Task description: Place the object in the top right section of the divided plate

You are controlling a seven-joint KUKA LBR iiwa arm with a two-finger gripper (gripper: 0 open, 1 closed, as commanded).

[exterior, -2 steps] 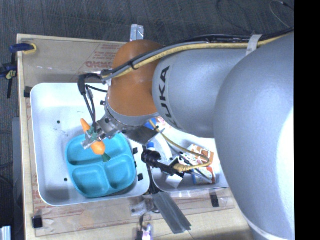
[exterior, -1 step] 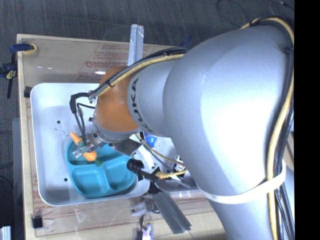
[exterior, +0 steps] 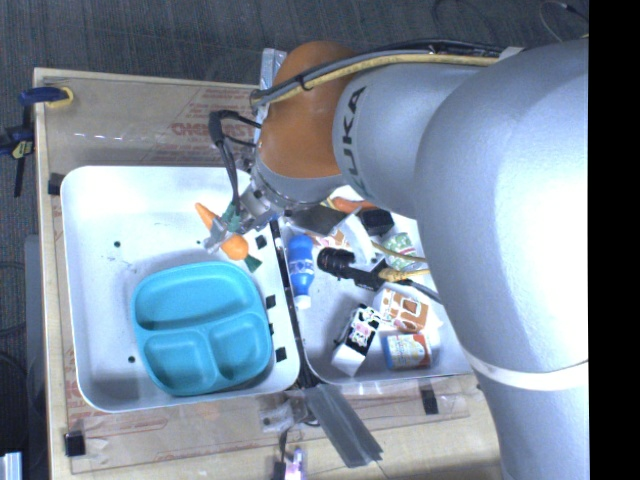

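While pincer (exterior: 226, 230) grips carrot (exterior: 222, 234), blue divided plate (exterior: 203, 328) in left bin (exterior: 90, 208), clutter in right bin (exterior: 330, 373).

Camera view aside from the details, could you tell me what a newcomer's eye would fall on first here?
The big grey arm with its orange band dominates, reaching in from the right over both bins. Next comes the bright blue divided plate in the left bin, with the end effector and an orange carrot-like object just above it. The right bin holds a jumble of small packages.
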